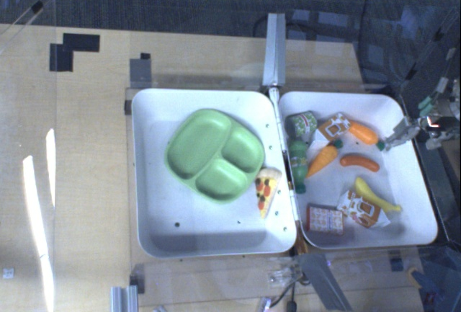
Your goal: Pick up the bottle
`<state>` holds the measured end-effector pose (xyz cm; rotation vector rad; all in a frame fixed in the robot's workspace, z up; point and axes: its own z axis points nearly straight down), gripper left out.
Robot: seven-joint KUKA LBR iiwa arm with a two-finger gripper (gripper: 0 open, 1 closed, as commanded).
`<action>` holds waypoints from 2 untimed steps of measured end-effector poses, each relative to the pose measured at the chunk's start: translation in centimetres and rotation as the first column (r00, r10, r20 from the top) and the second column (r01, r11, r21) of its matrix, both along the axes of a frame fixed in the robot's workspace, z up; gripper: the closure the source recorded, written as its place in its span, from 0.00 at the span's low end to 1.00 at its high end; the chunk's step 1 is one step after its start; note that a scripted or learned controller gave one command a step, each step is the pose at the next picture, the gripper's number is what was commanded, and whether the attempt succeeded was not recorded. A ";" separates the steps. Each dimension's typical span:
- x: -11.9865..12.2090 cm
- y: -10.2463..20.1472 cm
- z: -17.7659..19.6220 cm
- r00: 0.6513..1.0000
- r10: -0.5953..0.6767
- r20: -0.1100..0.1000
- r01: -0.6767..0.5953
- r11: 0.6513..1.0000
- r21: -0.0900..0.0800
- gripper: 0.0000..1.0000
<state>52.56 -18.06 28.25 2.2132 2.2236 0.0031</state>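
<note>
Green plastic bottle (297, 163), long axis 12-to-6, lay at 9 o'clock from the tool (395, 137); tool state unclear.

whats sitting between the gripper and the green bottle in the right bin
In the camera view, the toy carrot and the sausage lie between the gripper and the green bottle.
</note>
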 end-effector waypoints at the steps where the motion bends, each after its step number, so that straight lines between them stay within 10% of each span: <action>1: 0.2 0.1 1.2 1.000 0.005 0.006 -0.005 1.000 -0.001 1.00; 2: 0.2 0.1 1.2 1.000 0.004 0.006 -0.004 1.000 -0.001 0.00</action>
